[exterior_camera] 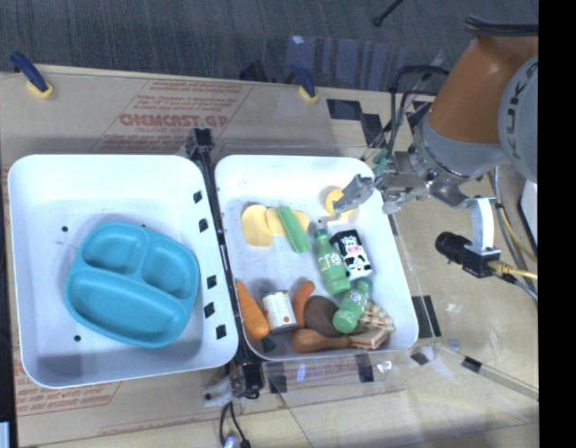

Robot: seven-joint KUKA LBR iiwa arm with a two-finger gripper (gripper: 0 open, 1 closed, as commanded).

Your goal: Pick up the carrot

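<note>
Orange carrot (251, 310) in right bin (297, 164), "CHEMCAST GP" on brown bench paper (173, 119)

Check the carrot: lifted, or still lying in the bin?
Still lying in the right bin. The carrot rests flat by the bin's left wall, beside a small can; the tool is up near the far corner.

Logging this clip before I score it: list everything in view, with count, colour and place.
bins: 2, white, side by side on the bench
divided tray: 1, blue, left bin
carrot: 1, orange, right bin, near-left edge
bottles: 2, green, right bin, middle
small can: 1, white-labelled, beside the carrot
black-and-white carton: 1, right of the upper bottle
yellow pieces: pale yellow, far-left part of right bin
clamps: 2, blue and yellow, bench's far edge
arm: 1, grey with orange band, right
claw: 1, grey, over right bin's far-right corner
</note>
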